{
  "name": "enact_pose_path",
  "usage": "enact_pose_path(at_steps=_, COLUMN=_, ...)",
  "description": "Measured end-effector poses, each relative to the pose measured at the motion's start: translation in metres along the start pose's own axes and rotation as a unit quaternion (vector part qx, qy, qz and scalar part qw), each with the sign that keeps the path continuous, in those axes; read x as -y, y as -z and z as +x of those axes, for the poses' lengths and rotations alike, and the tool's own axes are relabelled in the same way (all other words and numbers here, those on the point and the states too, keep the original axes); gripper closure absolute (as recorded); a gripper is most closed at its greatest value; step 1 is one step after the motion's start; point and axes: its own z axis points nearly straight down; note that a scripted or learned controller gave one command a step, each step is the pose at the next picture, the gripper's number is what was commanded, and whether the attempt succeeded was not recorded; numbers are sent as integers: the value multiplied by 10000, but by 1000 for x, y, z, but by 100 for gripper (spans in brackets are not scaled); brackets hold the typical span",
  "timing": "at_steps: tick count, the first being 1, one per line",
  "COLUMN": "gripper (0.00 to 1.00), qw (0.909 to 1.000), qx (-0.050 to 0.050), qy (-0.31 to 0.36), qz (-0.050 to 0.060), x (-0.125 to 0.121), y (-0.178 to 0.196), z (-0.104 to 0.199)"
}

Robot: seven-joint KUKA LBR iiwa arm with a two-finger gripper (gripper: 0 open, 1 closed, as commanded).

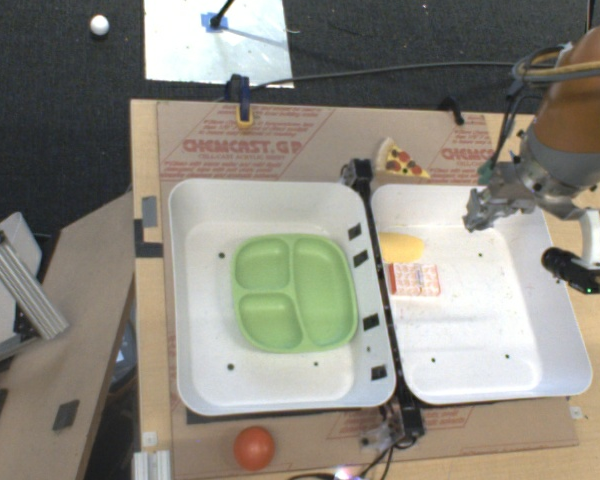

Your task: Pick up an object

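Holding two items, right bin [540,368], one tray [293,292]

Red lettering reading "CHEMCAST GP" is showing on the protective film of the clear sheet [280,143] lying under the bins, most plainly near the sheet's far left corner. The same print is repeating toward the far right corner, partly cut off, and again along the near edge, where it is running upside down and too broken to read fully. The small red-and-white card [415,280] in the right bin [500,368] is carrying print too fine to read.
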Motion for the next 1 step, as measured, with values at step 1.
enact_pose_path(at_steps=1, gripper=100, qw=10000, qx=1, qy=-3, qz=5, x=-20, y=-11, z=52)
